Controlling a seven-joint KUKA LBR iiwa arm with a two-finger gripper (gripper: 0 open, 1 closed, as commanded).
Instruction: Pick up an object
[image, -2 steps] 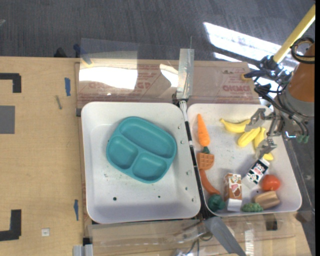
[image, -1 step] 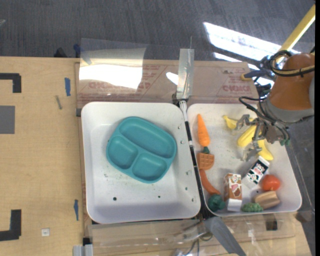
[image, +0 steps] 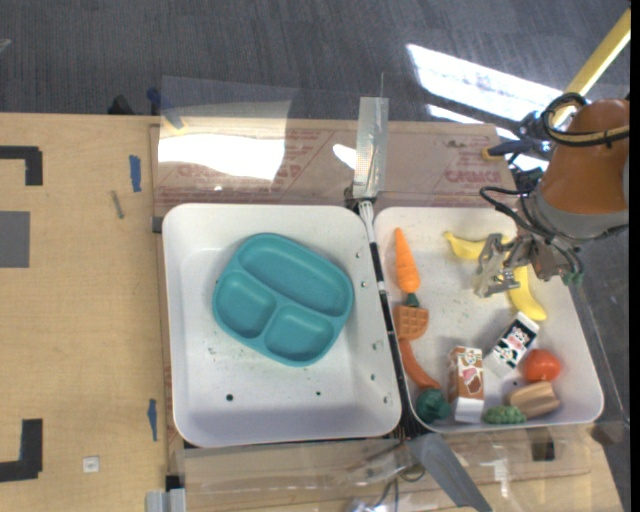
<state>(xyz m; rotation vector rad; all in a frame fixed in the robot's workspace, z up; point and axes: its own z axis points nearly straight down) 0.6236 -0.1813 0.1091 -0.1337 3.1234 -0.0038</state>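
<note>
Two shallow white bins sit side by side on the tabletop (image: 80, 330). The left bin (image: 190, 400) carries one thing, a teal divided plate (image: 284, 298) with three compartments, lying a little toward the bin's far right corner. The right bin (image: 585, 395) carries the loose objects. Along its left wall runs one orange carrot (image: 404, 262), stem end nearest the waffle-patterned orange piece (image: 410, 321) just below it, and below that one curved orange piece (image: 416, 366) reaching toward a dark green lump (image: 433, 404) at the near left corner. Beside that lump stands one small carton with a red and white print (image: 467, 377), lying along the near edge. Farther right is one black and white carton (image: 513, 341), tilted, then one red tomato-like ball (image: 541, 366) touching it, and near the near right corner one brown bread-like roll (image: 534, 399) with a small green leafy piece (image: 503, 414) against it. Toward the far edge are two yellow bananas: one (image: 461, 245) left of the claw (image: 496, 272), and one (image: 526, 298) just below and to the right of it. The claw hangs low between the two bananas; whether it is spread or pressed together I cannot tell, and no object shows pinched in it. The arm (image: 590, 170), grey with its orange band, enters over the bin's far right corner.
</note>
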